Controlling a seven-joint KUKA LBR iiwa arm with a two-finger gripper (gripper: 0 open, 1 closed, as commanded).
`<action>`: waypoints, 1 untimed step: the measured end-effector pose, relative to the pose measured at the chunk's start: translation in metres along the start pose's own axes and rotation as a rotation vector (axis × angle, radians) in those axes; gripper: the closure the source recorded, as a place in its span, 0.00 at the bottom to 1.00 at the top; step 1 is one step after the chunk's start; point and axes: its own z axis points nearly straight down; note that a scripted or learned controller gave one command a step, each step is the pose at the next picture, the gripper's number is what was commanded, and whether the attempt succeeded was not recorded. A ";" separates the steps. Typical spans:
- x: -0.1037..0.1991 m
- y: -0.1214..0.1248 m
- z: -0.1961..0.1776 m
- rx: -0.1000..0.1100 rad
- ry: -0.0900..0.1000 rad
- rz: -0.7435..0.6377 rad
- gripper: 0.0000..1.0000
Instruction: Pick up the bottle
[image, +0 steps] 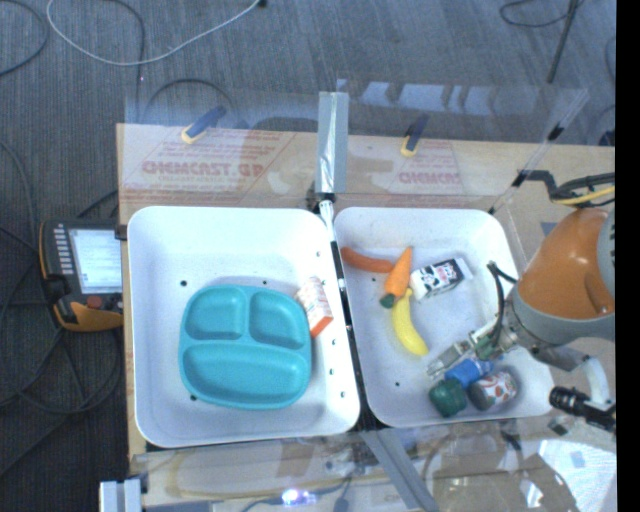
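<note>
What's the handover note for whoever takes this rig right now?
Gripper: low in the right bin, near its front corner; grip state unreadable from this view.
Bottle: white with an orange cap, lying in the left bin by the divider, touching the blue tray.
Done: nothing; bottle not yet picked up.
Left: cross to the left bin, grasp the bottle, lift.

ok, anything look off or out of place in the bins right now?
One thing: the small bottle with the orange end lies tipped on its side in the left bin, leaning on the teal divided tray by the wall between the bins. The gripper is over the right bin, near the banana.
</note>
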 end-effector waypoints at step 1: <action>-0.002 0.002 -0.008 -0.005 -0.006 -0.001 1.00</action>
